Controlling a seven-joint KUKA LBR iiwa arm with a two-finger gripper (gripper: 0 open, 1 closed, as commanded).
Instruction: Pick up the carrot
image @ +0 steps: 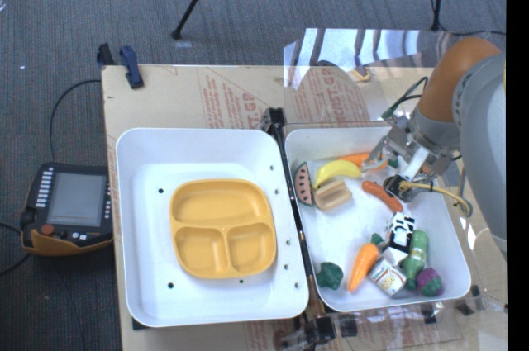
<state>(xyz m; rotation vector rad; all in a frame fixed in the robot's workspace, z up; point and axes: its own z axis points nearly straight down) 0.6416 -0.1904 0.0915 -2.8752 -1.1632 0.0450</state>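
Arm: the grey arm with an orange band [461, 67] reaches in from the right and bends down over the far part of the right bin.
Gripper: the two-finger gripper [382, 163] is low over the far side of the shallow white right bin [459, 258], just beside a small orange piece [357, 158] and near the yellow toy banana [339, 170].
Gripper state: I cannot tell if it is released or clenched.
Carrot: the orange cone-shaped toy carrot with a green top [362, 265] lies in the near part of the right bin, tilted, with the green end toward the far side and the pointed end toward the near rim. It is well apart from the gripper.
Beside the carrot: a dark green toy broccoli [330, 275] on its left and a small white cup [387, 278] on its right, both very close.
Other things in the right bin: a toy watermelon slice [303, 182] at the left wall, a tan bread-like block [333, 195] just under the banana, a slim red-orange piece [381, 194], a black-and-white carton [402, 232], a green toy vegetable [417, 249], a purple grape bunch [430, 282].
Left bin: the shallow white left bin [132, 176] holds a yellow plastic tray with three compartments [221, 227].
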